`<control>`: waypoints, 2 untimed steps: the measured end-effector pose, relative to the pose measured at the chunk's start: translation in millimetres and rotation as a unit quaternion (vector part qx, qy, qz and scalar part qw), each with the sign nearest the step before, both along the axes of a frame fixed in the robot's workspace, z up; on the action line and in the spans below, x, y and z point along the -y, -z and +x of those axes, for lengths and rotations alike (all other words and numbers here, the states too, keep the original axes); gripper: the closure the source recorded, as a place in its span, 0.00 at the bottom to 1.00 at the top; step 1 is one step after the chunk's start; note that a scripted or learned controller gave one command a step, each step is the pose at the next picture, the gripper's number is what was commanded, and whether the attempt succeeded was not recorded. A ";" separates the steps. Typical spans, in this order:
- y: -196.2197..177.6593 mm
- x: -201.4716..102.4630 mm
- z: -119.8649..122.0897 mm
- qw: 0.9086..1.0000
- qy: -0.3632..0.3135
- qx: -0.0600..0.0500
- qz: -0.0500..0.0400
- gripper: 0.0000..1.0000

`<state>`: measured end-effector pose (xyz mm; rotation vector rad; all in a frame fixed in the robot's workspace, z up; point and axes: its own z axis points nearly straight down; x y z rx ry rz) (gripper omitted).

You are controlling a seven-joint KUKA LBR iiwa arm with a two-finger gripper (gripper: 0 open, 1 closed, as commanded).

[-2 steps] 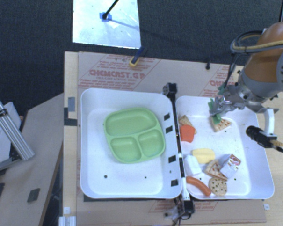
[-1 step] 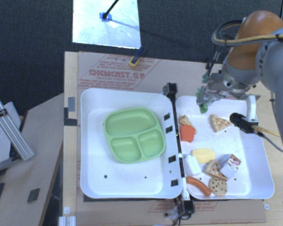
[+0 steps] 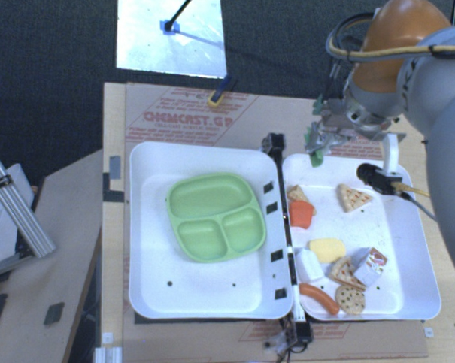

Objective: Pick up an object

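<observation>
Pincer point(image 3: 317, 152) hovers at twelve o'clock over the right bin point(image 3: 426, 295); whether it's spread I cannot tell. I see the food crowded below, toward six o'clock. I'd worry about a descent here hitting the rim, or snagging two pieces together.

You have two white bins point(image 3: 146, 234): one green tray point(image 3: 215, 216) in the left, about nine food pieces point(image 3: 326, 249) in the right.
</observation>
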<state>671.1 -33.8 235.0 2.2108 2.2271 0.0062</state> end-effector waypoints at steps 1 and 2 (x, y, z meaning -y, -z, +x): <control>16.2 6.1 -6.3 1.000 0.003 -0.002 -0.001 1.00; 1.1 -7.2 -0.7 1.000 0.001 -0.001 0.000 1.00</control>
